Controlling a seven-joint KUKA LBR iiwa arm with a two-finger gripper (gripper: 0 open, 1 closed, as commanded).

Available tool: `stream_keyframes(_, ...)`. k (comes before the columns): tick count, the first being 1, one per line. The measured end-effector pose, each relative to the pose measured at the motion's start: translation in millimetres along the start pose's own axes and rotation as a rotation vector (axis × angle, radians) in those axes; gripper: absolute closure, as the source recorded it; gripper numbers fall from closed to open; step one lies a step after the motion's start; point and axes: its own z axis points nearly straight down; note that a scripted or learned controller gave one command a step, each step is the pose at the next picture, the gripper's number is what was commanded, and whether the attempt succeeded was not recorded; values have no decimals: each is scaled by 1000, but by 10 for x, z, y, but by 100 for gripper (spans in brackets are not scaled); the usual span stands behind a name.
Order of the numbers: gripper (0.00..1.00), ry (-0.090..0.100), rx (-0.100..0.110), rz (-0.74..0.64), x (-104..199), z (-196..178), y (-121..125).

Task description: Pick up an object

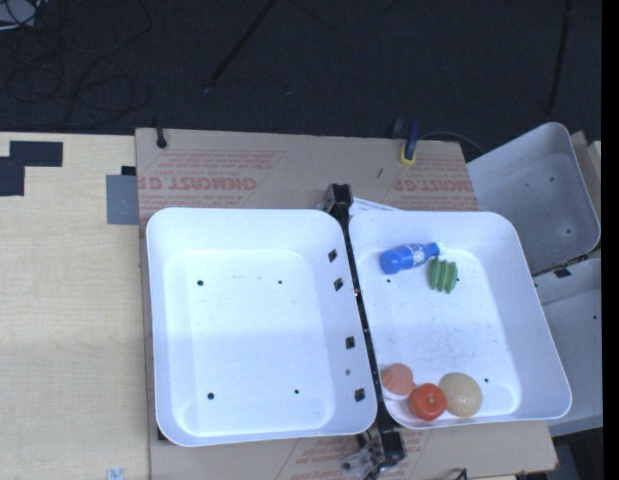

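Pick not yet made: blue bottle point(409, 257) and green piece point(443, 274) rest at the right bin's point(459, 328) far end, nothing lifted; pincer state cannot be told.

**Open floor in both bins, clutter only at two edges of the right one**

The left bin point(249, 230) offers an unobstructed floor from wall to wall. In the right bin point(509, 298), the wide middle of the floor lies open. Near its far wall, a blue bottle point(408, 257) lies on its side with a green ridged object point(444, 274) just beside it. Against the near wall, three things crowd together: a pink round piece point(397, 378), a red tomato-like ball point(427, 401) and a pale yellowish ball point(461, 393), touching or almost touching, leaving little room between them. The black clips point(349, 308) along the shared rim divide the two bins.
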Motion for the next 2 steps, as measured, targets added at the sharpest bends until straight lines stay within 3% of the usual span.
stream_keyframes(2, 100, 0, -1, 3, -5, -1, -150)
